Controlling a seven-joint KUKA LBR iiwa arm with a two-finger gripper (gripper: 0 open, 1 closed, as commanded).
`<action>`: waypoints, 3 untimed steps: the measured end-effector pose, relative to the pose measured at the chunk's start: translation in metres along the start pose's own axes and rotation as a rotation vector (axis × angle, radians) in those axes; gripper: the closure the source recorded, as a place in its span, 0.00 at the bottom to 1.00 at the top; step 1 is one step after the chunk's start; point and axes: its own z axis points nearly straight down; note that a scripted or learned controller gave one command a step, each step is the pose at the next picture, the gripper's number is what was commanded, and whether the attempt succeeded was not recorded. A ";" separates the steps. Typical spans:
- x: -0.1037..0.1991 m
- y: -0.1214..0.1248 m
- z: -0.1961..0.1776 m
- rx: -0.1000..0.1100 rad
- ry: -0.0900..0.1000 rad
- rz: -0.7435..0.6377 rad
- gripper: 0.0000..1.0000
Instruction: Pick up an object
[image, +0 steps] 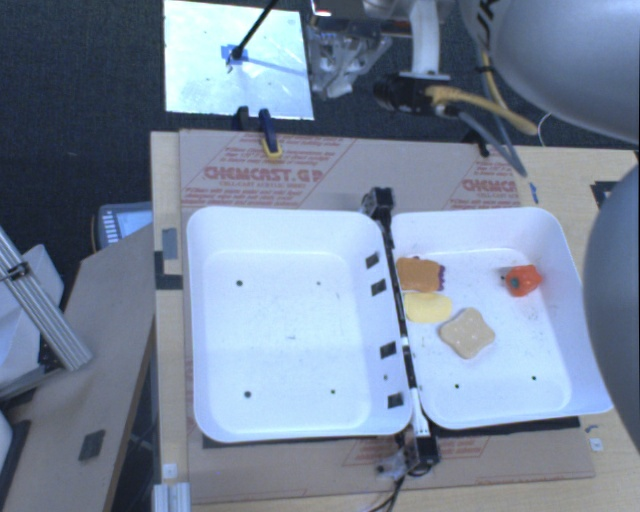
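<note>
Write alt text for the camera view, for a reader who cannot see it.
Two shallow white bins sit side by side on a bench; the right bin holds an orange-brown block, a pale yellow disc, a tan toast-shaped piece and a small orange-red piece. The grey arm's end effector hangs beyond the bins' far edge.

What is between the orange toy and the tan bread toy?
Nothing: in the camera view, bare white bin floor separates the orange toy from the tan bread toy.
</note>
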 end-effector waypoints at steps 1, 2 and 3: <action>0.036 0.001 -0.014 0.001 -0.002 0.004 1.00; 0.034 0.001 -0.048 0.000 -0.003 0.005 1.00; 0.034 0.001 -0.046 0.003 -0.003 0.005 0.00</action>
